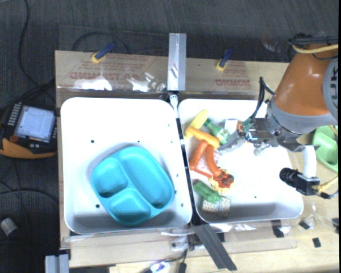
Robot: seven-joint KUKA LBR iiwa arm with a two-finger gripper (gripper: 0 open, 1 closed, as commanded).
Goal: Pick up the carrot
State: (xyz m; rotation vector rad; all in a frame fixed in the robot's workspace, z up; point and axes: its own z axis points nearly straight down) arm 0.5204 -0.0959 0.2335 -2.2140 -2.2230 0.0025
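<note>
At the lower left of the frame, the left-hand shallow white plastic bin (79, 147) holds a turquoise plastic plate with three compartments (132, 183), lying flat with nothing on it.

To its right, sharing a dark divider, the right-hand shallow white bin (261, 201) carries a heap of toy food along its left side. At the lower end of the heap lie a green leafy piece with a speckled wrapper-like item (211, 198), and just above them a small red-and-yellow toy (223, 179). The long orange carrot (199, 152) lies above that, near the bin's left wall at mid-height; its long axis runs roughly up and down the frame with a slight tilt, its upper end tucked beneath a yellow banana-like piece (198, 121) and an orange-yellow piece crossing it.

The grey two-finger gripper (238, 136) hovers over the upper middle of this bin, the orange-banded arm (304, 92) entering from the upper right. The carrot lies to the gripper's left and slightly lower in the frame, near but apart. Whether the tool is spread or closed cannot be told here; nothing visibly sits in it. A green object (219, 128) lies just beside it, so a reach leftward risks catching the neighbours rather than the carrot.
</note>
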